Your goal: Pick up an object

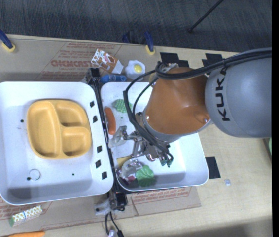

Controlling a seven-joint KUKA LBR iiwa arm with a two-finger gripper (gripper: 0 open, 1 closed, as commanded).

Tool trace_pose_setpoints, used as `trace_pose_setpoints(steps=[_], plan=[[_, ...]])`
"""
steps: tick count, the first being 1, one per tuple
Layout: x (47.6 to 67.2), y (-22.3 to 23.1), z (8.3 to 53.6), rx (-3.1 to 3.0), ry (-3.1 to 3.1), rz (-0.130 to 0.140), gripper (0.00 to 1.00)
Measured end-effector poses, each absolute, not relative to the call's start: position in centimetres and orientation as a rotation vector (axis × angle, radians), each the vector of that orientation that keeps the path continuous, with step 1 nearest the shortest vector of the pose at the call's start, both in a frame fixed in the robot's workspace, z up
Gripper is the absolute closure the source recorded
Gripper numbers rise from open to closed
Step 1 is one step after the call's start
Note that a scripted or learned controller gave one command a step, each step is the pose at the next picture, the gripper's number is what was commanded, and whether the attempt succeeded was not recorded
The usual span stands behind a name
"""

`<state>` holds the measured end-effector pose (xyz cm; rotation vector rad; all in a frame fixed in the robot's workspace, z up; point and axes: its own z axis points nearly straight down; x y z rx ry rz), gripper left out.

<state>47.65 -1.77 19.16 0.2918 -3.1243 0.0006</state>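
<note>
Pickup is not yet done: the pincer (138, 149) hangs low in the right bin (196, 169), its state impossible to tell, above a green-and-clear wrapped object (138, 174) near the bin's front edge, with an orange sausage-shaped toy (110, 120) beside it untouched.

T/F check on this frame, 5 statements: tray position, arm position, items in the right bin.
1. The yellow divided tray lies in the left bin. True.
2. The arm hangs over the left bin. False: it is over the right bin.
3. An orange carrot-like item lies in the right bin near the divider. True.
4. The gripper is above the yellow tray. False: it is down in the right bin.
5. A green item lies near the right bin's front edge. True.
</note>
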Motion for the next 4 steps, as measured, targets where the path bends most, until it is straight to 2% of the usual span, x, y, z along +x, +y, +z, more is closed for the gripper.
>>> trace_pose_setpoints(steps=[1,2,3,4], plan=[[54.7,-1.4,19.2,1.039,-2.966,0.0,0.0],[55.5,-0.9,19.2,1.572,-2.721,0.0,0.0],[55.3,-2.3,19.2,1.958,-2.458,0.0,0.0],[60.9,-3.6,19.2,2.127,-2.312,-0.001,0.0]])
